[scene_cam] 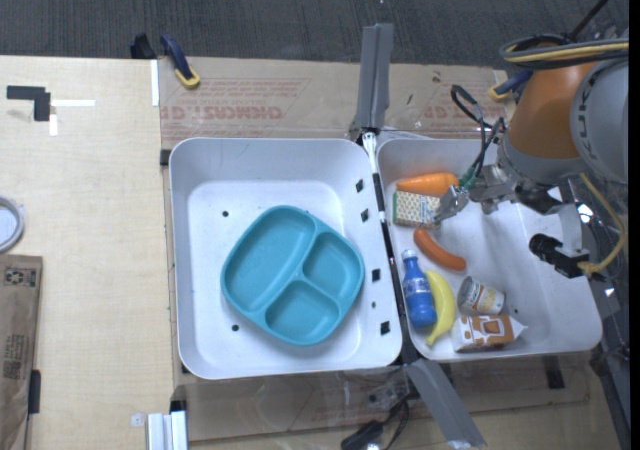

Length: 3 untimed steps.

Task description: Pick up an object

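The right bin point(545, 338) holds several objects. An orange carrot point(428, 183) lies at its far left, with a green-and-white box point(412, 208) just in front of it. An orange-red sausage point(440, 248) lies below the box. Near the front are a blue bottle point(417, 293), a yellow banana point(441, 308), a small can point(480, 295) and an orange-and-white carton point(487, 331). My gripper point(453, 203) reaches in from the right, low over the bin, its tip right beside the box and just below the carrot. I cannot tell whether it touches either.
The left bin point(200, 188) holds a blue divided plate point(292, 275). A grey divider post point(375, 78) stands behind the seam between the bins. The arm's orange band point(545, 113) and cables hang over the right bin's far right corner.
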### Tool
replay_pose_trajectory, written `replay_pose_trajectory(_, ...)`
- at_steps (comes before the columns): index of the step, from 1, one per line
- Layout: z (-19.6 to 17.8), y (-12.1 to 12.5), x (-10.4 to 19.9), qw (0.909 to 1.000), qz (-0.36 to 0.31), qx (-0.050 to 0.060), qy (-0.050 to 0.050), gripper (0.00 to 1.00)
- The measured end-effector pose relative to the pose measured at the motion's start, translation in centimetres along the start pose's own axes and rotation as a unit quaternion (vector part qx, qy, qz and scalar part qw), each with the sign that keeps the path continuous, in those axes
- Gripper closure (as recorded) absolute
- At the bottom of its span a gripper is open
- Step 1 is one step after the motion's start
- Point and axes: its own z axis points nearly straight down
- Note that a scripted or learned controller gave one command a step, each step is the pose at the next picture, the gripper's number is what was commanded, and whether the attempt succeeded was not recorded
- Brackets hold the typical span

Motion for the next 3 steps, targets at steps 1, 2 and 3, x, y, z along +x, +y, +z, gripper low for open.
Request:
replay_pose_trajectory(1, 0.4, -5.6, 3.4, 0.9964, -0.085, 0.003, 0.001, 0.00)
replay_pose_trajectory(2, 0.5, 2.9, -0.4, 0.9949, -0.101, 0.003, 0.001, 0.00)
replay_pose_trajectory(3, -0.3, 2.9, -0.5, 0.9950, -0.100, 0.005, 0.002, 1.00)
